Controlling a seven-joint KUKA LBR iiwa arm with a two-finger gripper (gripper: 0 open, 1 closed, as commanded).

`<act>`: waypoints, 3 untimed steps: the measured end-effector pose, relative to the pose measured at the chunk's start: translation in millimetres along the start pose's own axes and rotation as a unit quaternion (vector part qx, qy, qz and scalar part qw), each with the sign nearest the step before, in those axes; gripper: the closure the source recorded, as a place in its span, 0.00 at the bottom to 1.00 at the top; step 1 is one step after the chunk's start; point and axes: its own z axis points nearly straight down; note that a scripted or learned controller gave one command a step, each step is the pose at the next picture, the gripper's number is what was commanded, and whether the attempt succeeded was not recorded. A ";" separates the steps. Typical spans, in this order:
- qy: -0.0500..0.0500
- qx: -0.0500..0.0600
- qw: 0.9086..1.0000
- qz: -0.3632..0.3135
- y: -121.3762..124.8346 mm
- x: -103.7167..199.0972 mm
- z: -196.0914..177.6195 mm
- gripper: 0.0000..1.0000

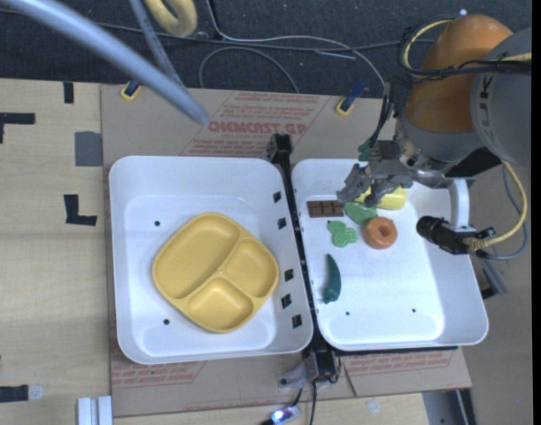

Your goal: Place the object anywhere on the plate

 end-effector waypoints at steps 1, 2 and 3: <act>0.000 0.000 1.000 0.000 2.7 62.2 -0.9 1.00; -0.001 0.002 1.000 0.001 7.6 106.6 10.9 1.00; -0.001 0.002 1.000 0.000 6.5 165.9 25.7 1.00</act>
